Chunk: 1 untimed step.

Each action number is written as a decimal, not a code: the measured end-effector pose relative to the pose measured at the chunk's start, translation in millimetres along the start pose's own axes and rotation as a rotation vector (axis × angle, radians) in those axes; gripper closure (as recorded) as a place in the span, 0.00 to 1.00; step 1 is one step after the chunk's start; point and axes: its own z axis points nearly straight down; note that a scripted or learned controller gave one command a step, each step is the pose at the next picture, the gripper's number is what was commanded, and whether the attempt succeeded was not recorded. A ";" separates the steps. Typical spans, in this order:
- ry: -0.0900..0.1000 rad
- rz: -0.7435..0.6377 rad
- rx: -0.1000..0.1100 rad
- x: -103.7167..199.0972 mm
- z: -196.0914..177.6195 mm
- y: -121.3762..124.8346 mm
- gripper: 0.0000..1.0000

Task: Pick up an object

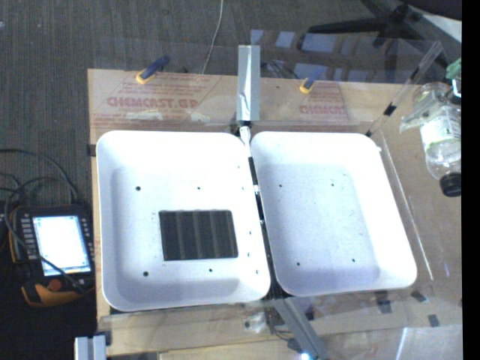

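A dark, ribbed rectangular pad (198, 235) lies flat on the floor of the left white bin (120, 201), a little towards its front. At the view's right edge, outside both bins and beyond the right bin (390, 223), a pale, blurred part of my gripper (441, 130) hangs above the bench. It is far from the pad, with nothing visibly in it.
The two bins sit side by side on a wooden board with clamps (152, 68) at the back. A metal post (248, 85) stands behind the seam between them. A handheld control unit (54, 246) lies on the floor at the left.
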 end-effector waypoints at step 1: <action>0.001 0.128 0.002 0.0 -30.7 16.9 0.00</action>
